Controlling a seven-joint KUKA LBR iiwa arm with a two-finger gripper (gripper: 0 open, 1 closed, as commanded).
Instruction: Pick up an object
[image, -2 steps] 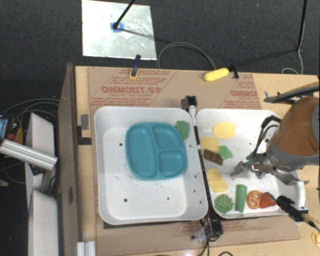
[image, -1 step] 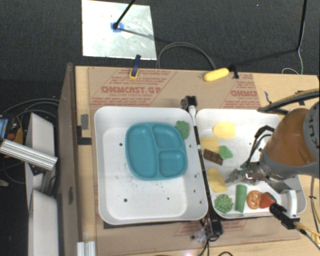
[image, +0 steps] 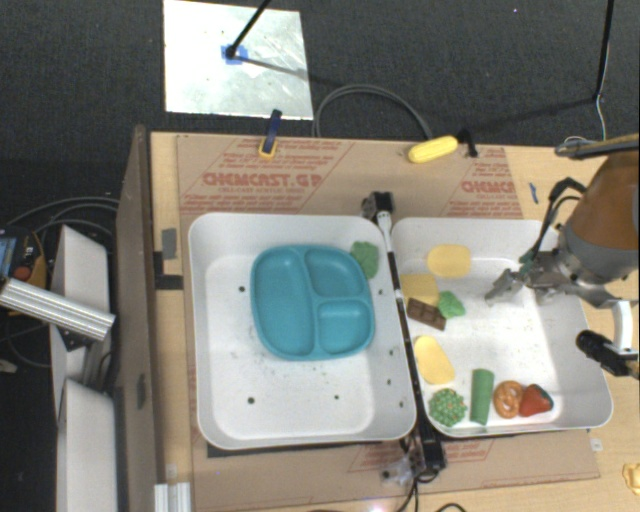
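The right bin (image: 575, 400) keeps bare floor along its right side; food toys crowd its left edge and front corner. The gripper (image: 503, 288), fingers spread, hovers mid-bin near the green piece (image: 451, 304).

Two white bins: left (image: 225, 400), right (image: 580, 390). One blue divided plate (image: 310, 300). Three yellow pieces (image: 449, 261) (image: 420, 289) (image: 434, 360). Four green items (image: 365, 258) (image: 451, 304) (image: 447, 406) (image: 482, 394). One brown block (image: 427, 315), one orange item (image: 508, 398), one red item (image: 536, 400)

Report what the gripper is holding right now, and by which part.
Nothing visible is held. The gripper hangs over a bare patch of the right bin, apart from the toy food pieces; no object sits between its fingers.
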